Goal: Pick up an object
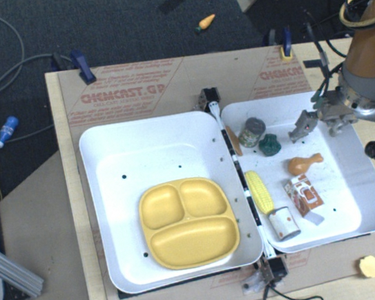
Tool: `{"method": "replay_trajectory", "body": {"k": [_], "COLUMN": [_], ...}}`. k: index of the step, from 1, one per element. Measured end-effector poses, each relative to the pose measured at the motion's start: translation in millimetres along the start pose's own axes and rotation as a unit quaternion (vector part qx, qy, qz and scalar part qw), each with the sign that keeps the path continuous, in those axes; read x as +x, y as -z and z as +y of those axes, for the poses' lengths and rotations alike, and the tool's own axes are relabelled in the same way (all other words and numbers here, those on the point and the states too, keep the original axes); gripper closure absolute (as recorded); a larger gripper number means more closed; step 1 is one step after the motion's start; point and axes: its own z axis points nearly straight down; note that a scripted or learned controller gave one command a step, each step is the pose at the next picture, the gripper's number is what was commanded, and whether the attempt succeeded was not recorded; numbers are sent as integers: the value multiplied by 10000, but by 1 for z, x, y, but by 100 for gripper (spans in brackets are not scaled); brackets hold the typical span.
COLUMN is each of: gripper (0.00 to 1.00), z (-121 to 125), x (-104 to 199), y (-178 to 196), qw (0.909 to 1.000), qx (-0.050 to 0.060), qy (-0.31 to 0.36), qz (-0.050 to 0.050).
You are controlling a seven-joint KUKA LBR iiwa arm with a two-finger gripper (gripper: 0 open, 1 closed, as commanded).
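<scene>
The right bin (361, 191) holds a grey can (253, 130), a dark green lump (269, 145), an orange drumstick-shaped toy (304, 162), a yellow corn cob (259, 192), a red-and-white packet (305, 196) and a small white cylinder (283, 223). My gripper (320, 124) hangs over the bin's far right part, open, with nothing between its fingers. It is right of the green lump and above the orange toy, apart from both.
The left bin (106, 166) holds a yellow divided plate (188, 222). A black divider clip (210, 98) sits between the bins. A yellow scrap (370, 266) lies on the bench at the front right. Blue clamps (82, 66) grip the board's far edge.
</scene>
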Motion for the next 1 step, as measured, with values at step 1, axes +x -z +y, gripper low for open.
{"method": "replay_trajectory", "body": {"k": [1], "gripper": [0], "z": [-4], "x": [16], "y": [-90], "qw": [10000], "qx": [25], "qy": [6], "qz": [4]}}
